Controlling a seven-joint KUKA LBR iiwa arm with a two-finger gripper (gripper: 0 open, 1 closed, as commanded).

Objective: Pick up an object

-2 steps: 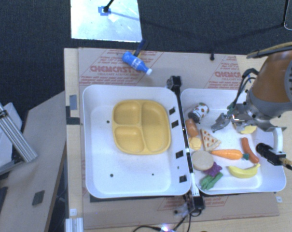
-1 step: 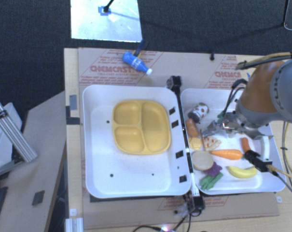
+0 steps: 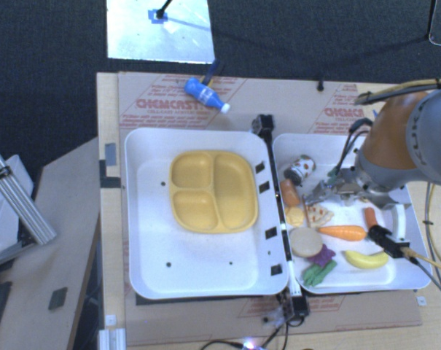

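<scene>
Bench [image 3: 169,100]: brown cardboard sheet printed with red lettering, carrying two shallow white bins side by side.

Left bin [image 3: 143,195]: the bigger-looking of the two. A yellow divided plate [image 3: 213,192] with three compartments lies near its centre, flat, touching nothing else.

Right bin [image 3: 417,275]: holds all the small toy food, clustered toward its left and near side.

Arm [image 3: 406,141]: grey with an orange band, reaches in from the right and hangs over the right bin's far half. Gripper [image 3: 329,192] sits low over the bin's middle, dark metal parts pointing left toward the food cluster. Whether its fingers are spread or pressed together I cannot tell; nothing is seen between them.

Objects in the right bin, largest first: an orange carrot [image 3: 342,232] lying crosswise just below the gripper; a yellow banana [image 3: 366,259] near the front wall; a round tan bun [image 3: 306,242] beside the carrot's left end; a pizza slice [image 3: 318,214] just above the carrot; an orange sausage-like piece [image 3: 289,194] along the left wall; a small tin can [image 3: 302,170] toward the far left corner; a green piece [image 3: 318,273] and a purple piece [image 3: 323,255] touching each other at the front.

Outside the bins: a blue bottle [image 3: 204,93] lies on its side on the cardboard, beyond the left bin.
</scene>
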